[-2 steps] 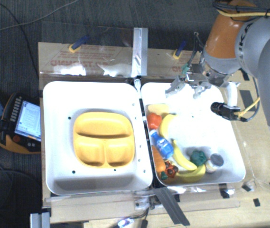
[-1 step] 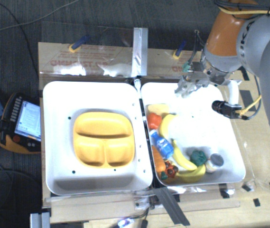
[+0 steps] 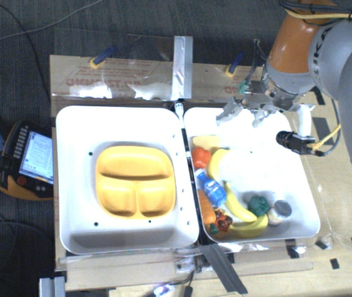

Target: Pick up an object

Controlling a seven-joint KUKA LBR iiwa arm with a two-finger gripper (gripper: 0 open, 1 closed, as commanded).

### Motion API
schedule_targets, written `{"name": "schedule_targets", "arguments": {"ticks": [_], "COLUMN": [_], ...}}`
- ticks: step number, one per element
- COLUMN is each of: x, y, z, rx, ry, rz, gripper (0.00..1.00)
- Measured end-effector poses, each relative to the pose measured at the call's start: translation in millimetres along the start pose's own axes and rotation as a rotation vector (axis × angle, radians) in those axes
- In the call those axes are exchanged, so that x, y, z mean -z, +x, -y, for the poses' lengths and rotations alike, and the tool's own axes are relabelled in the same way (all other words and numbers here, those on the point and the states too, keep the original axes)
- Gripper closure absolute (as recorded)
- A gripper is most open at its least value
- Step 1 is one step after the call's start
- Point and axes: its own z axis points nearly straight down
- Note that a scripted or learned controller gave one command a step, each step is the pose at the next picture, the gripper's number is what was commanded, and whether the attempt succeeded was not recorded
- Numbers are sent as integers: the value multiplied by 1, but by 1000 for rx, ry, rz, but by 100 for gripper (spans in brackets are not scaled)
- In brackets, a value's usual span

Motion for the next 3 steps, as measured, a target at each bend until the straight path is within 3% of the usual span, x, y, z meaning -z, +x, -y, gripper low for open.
{"name": "schedule_targets", "arguments": {"ticks": [1, 2, 3], "x": [-127, -118, -128], "y": [1, 1, -5], "z": [14, 15, 60], "rx": [156, 155, 31], "ry": [-4, -2, -26], "rz": [1, 0, 4], "gripper": [0, 100, 100]}}
